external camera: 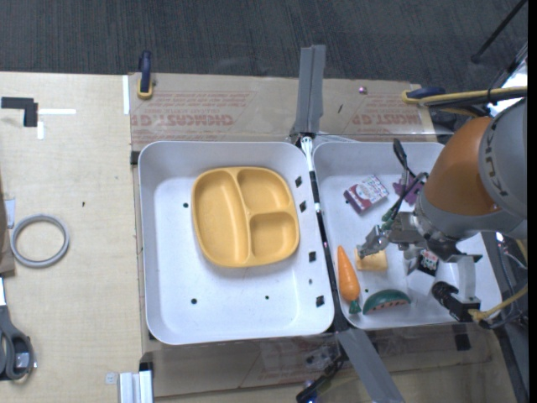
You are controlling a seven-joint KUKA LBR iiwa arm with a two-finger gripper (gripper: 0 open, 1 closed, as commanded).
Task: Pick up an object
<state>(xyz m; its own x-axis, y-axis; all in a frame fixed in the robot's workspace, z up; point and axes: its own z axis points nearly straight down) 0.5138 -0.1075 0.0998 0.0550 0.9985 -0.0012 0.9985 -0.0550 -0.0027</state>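
My gripper (pixel 375 243) hangs low in the right bin (pixel 331 179), right above a small pale yellow block (pixel 375 262). An orange carrot (pixel 347 274) lies just left of the block, along the bin's left wall. A green and red watermelon slice (pixel 386 301) rests near the front wall. A red and white packet (pixel 366 194) lies farther back, with a purple item (pixel 411 189) to its right, partly hidden by the arm. A small black and white item (pixel 428 262) peeks out under the wrist.
The left bin (pixel 159 250) holds a yellow divided plate (pixel 246 216). The grey arm with its orange band (pixel 457 179) covers the right bin's right side. On the bench at left lie a grey ring (pixel 38 240) and scissors (pixel 13 353).
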